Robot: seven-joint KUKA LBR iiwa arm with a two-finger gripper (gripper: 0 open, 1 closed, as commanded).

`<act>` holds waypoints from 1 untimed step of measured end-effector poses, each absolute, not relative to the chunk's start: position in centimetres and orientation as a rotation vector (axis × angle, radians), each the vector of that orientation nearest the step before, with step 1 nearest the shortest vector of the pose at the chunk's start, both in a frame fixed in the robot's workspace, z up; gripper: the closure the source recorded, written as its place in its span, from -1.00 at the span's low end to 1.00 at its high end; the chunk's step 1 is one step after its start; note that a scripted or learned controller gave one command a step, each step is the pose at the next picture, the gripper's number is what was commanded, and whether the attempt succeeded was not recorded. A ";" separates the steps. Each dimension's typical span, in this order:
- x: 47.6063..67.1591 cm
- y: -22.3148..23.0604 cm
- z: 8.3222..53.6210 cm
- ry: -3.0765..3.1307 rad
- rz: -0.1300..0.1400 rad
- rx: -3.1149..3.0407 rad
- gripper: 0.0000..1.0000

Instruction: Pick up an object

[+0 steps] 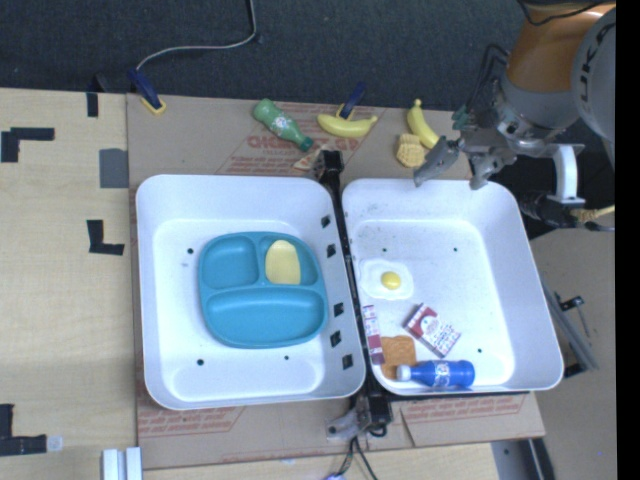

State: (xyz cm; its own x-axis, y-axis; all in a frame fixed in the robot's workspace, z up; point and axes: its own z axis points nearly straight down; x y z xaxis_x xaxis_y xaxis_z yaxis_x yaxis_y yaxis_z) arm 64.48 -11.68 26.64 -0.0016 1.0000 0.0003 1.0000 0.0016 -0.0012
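My gripper (pixel 457 165) hangs open over the back rim of the right bin (pixel 500 208), its two dark fingers spread with nothing between them. In that bin lie a fried egg (pixel 387 281), a red and white packet (pixel 432 330), a brown cracker (pixel 398 349), a blue bottle (pixel 437 373) on its side, and a thin red-and-white strip (pixel 371 332) along the left wall. All of these sit toward the bin's front, well away from the gripper. The left bin (pixel 165 268) holds a blue divided plate (pixel 262 288) with a yellow piece (pixel 283 262) in its upper right compartment.
Behind the bins on the cardboard lie a green bottle (pixel 281 123), two bananas (pixel 346 124) (pixel 421 125) and a yellow corn piece (pixel 409 151). A blue clamp (pixel 149 90) and a white cable (pixel 215 43) lie at the back left.
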 end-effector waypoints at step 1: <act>59.7 -12.3 12.4 -2.219 0.004 -2.218 -1.00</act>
State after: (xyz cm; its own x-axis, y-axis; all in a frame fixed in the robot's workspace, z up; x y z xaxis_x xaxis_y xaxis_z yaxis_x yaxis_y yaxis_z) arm 59.69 -12.34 12.38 -0.0005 1.0000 0.0011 1.0000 0.0005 -0.0047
